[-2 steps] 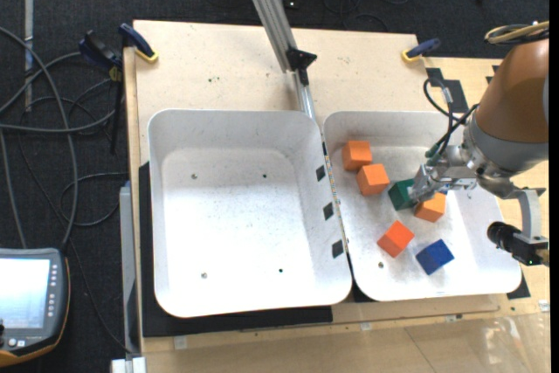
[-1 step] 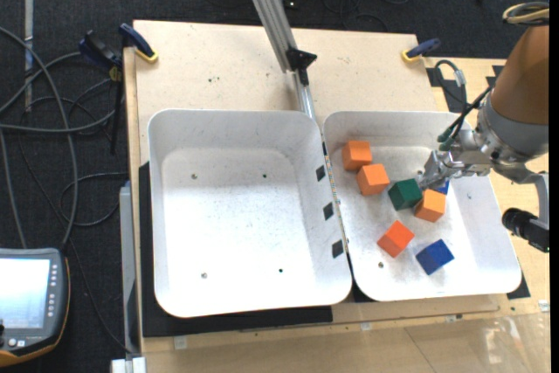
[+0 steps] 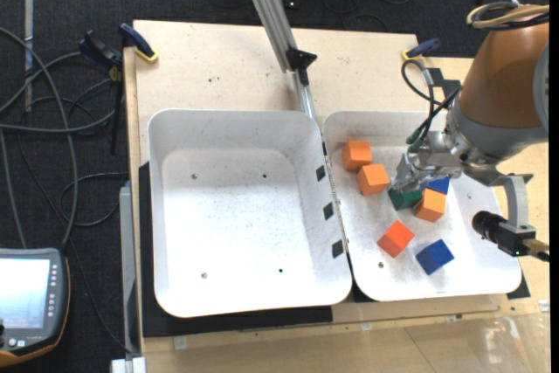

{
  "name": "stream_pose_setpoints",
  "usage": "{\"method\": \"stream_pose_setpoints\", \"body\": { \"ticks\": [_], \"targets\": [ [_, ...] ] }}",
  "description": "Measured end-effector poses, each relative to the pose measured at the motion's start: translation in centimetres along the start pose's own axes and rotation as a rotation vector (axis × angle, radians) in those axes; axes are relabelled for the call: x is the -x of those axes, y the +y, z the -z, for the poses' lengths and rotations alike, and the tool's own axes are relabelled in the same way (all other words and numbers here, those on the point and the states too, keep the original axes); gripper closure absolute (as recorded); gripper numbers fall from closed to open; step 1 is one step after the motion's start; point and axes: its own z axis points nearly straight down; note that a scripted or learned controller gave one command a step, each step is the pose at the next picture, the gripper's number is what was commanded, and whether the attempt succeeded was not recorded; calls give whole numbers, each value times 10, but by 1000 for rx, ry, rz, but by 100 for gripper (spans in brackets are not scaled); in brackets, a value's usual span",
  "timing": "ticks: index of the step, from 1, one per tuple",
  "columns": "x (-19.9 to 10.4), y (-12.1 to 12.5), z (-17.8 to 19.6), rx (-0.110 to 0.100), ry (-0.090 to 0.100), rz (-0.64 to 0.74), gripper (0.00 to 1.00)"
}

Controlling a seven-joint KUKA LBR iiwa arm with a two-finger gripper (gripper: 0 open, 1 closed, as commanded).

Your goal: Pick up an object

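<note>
Camera view: the tool (image 3: 409, 181) sits low in the right bin (image 3: 489, 282), directly over the green block (image 3: 403, 199); finger state cannot be determined. Orange blocks lie adjacent.

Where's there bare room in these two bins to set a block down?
The left bin has open floor between all its walls. The right bin is crowded: orange blocks, a blue block and the end effector fill its middle.
</note>
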Motion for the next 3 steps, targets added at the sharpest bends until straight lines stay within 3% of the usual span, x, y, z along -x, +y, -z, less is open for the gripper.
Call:
{"method": "stream_pose_setpoints", "body": {
  "ticks": [2, 3],
  "targets": [
    [-111, 10, 0, -1, 0, 0, 100],
    [-157, 3, -25, -5, 0, -2, 100]
  ]
}}
